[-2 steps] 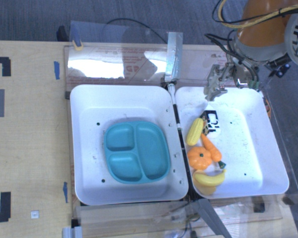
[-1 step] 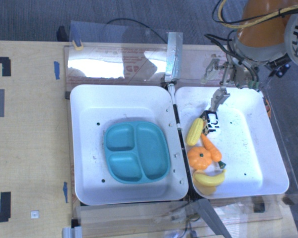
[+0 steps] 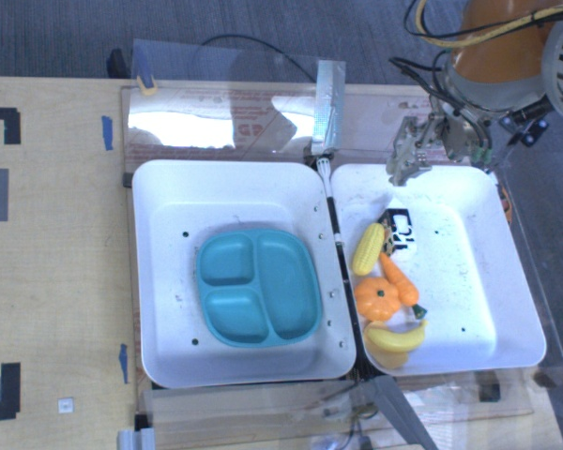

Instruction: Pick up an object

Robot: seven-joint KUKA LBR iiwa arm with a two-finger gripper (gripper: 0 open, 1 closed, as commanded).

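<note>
Along the left side of the right bin (image 3: 469, 251) lies a cluster of toy foods: a yellow corn cob (image 3: 368, 248), an orange carrot (image 3: 399, 279), a small orange pumpkin (image 3: 376, 300) and a yellow banana (image 3: 395, 336). A black-and-white block (image 3: 398, 230) sits just behind the corn. My gripper (image 3: 411, 165) hangs over the bin's far rim, up and to the right of the corn and apart from all of the items. It is open, with nothing between its fingers.
The left bin (image 3: 159, 214) holds a teal divided plate (image 3: 258, 287). A raised divider (image 3: 335, 242) separates the two bins. A metal bar (image 3: 327, 106) and clear sheeting stand behind the bins. Cables hang from the arm at the top right.
</note>
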